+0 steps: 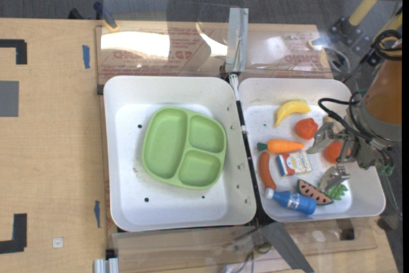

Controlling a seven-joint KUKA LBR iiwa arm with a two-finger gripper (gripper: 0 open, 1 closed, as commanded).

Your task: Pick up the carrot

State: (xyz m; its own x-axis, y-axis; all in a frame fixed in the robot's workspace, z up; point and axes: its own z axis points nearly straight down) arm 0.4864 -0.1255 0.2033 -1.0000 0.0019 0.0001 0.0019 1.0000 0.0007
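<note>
Carrot (284,146) flat in right bin (377,201), between banana (292,110) above and milk carton (294,165) below, sausage (265,170) at its lower left. End effector (333,156) just right of carrot, low over bin, fingers spread apart, gripping nothing. Green plate (184,148) in left bin (121,156).

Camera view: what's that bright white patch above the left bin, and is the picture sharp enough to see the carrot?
Camera view: the white patch is glare from overhead light on clear sheeting behind the left bin. Camera view again: the carrot reads clearly, orange with a green tip, while the gripper beside it looks cluttered and slightly soft.
</note>
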